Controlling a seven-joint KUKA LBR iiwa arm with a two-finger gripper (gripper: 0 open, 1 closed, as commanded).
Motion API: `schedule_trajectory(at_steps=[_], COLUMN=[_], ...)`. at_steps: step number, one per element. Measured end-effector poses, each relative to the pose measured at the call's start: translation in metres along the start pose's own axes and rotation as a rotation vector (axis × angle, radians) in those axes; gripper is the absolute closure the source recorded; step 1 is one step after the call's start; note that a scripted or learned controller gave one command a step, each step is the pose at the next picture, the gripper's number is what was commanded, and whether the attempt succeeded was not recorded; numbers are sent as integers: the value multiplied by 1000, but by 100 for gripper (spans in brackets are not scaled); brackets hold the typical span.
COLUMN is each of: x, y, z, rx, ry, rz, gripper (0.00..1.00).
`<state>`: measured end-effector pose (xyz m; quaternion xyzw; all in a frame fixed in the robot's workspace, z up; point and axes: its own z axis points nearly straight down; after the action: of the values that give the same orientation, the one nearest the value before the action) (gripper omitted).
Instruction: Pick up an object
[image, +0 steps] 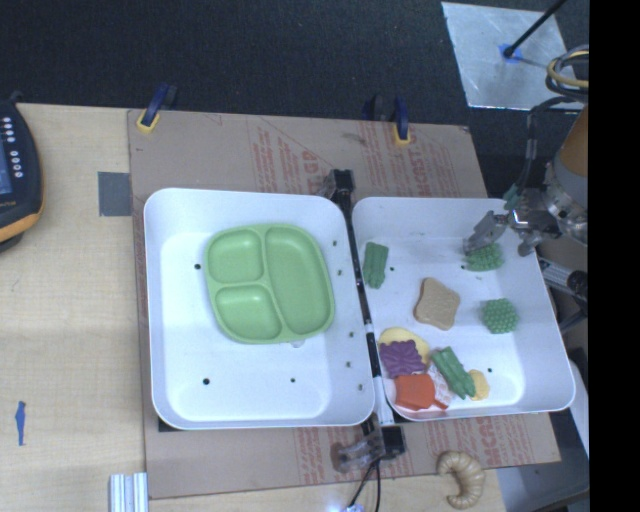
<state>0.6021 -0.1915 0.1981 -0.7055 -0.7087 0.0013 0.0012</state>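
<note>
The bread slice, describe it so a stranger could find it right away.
Look in the right bin, the one holding toy food. Near its middle lies the bread slice, flat and alone. It is the only tan piece; the broccoli beside it is green.

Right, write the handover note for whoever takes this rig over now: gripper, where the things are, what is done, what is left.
Gripper: low over the right bin, at its far right part, right beside a green broccoli piece. Nothing visibly held.
Right bin: second broccoli piece, bread slice, green pickle near the divider, and a near-corner pile with purple grapes and a red piece.
Left bin: green divided plate.
A croissant lies outside the bins, on the bench.
Done: nothing lifted yet.
Left: grasp and lift one object, likely the nearest broccoli.
</note>
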Motion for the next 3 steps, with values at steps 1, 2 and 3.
schedule_trajectory(at_steps=[1,2,3], x=[-20,23,58], y=[55,41,30], z=[112,106,106], rx=[0,3,3], ry=[-2,1,1], rz=[-4,-4,-4], gripper=[0,0,0])
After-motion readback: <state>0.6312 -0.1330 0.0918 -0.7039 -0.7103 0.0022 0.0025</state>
